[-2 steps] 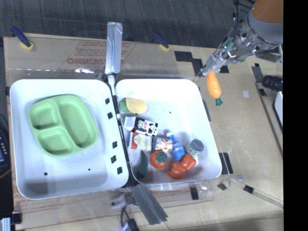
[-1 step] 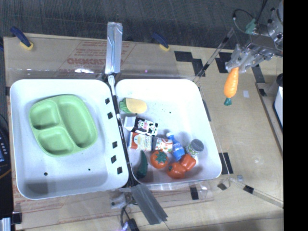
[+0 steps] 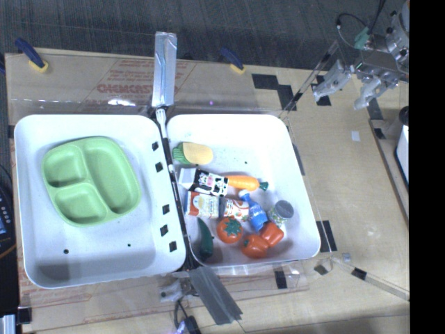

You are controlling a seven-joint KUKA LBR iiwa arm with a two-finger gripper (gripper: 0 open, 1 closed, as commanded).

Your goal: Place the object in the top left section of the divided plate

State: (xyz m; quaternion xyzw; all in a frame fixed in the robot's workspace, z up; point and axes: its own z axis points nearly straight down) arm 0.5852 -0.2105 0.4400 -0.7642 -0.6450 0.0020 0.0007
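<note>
A light green divided plate [image 3: 87, 179] lies in the left white bin [image 3: 42, 256]; its top left section [image 3: 62, 165] has nothing in it. The right bin [image 3: 292, 158] holds a heap of toy foods: a yellow corn cob [image 3: 195, 153], a carrot [image 3: 243, 182], a cow-patterned carton [image 3: 211, 182], a tomato [image 3: 229, 229] and a red pepper [image 3: 264, 239]. My gripper [image 3: 345, 92] hangs high at the upper right, outside the right bin's far corner, open with nothing between its fingers.
Also in the right bin are a blue bottle [image 3: 254, 216], a small grey can [image 3: 282, 211], a dark green vegetable [image 3: 205, 239] and a printed packet [image 3: 204, 204]. A taped divider [image 3: 164, 68] runs between the bins. Bare bench [image 3: 361, 207] lies to the right.
</note>
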